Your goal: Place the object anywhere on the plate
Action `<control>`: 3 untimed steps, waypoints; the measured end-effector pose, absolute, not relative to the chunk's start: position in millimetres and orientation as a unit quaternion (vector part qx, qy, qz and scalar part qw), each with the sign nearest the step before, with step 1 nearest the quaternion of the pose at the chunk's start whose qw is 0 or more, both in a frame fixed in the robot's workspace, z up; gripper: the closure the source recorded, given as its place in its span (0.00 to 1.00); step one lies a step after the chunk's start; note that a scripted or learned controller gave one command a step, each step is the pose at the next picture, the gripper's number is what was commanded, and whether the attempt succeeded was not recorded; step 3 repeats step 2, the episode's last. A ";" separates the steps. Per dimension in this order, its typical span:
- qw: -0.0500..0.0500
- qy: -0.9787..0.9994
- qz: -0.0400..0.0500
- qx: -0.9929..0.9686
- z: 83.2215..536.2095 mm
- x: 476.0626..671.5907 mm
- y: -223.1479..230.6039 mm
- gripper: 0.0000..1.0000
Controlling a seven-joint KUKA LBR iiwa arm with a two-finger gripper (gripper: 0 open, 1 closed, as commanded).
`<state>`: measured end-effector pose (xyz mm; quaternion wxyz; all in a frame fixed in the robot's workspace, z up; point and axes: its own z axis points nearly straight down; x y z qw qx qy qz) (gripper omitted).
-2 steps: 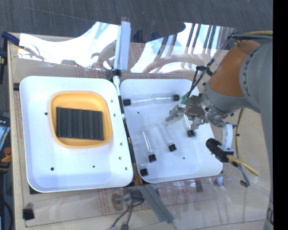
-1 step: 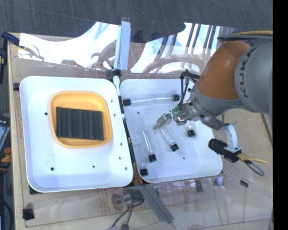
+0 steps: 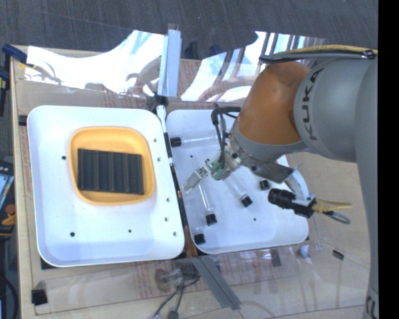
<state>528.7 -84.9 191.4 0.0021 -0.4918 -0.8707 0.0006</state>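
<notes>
A yellow plate (image 3: 110, 166) with a dark ridged rectangle in its middle lies in the left bin (image 3: 53, 231). Several clear tubes with black caps lie scattered in the right bin (image 3: 279, 228): one tube (image 3: 207, 207) near the bin's middle, another tube (image 3: 241, 194) to its right, a third tube (image 3: 184, 140) near the far left corner. My gripper (image 3: 209, 173) hangs low over the right bin's middle, just above and between the two central tubes. The orange wrist band (image 3: 269, 108) hides the bin's far right part.
A divider wall (image 3: 171, 171) runs between the two bins. A black-capped piece (image 3: 199, 238) rests at the right bin's front left corner. A black cylinder (image 3: 289, 201) with a cable juts from the wrist over the bin's right side. Reflective foil (image 3: 106, 68) lines the bench behind the bins.
</notes>
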 end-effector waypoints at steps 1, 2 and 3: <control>0.003 -0.942 0.001 -0.336 190.6 515.1 2.2 0.00; 0.003 -0.976 0.001 -0.217 190.4 497.9 34.0 0.00; 0.003 -0.976 0.001 -0.217 190.4 497.9 34.0 0.00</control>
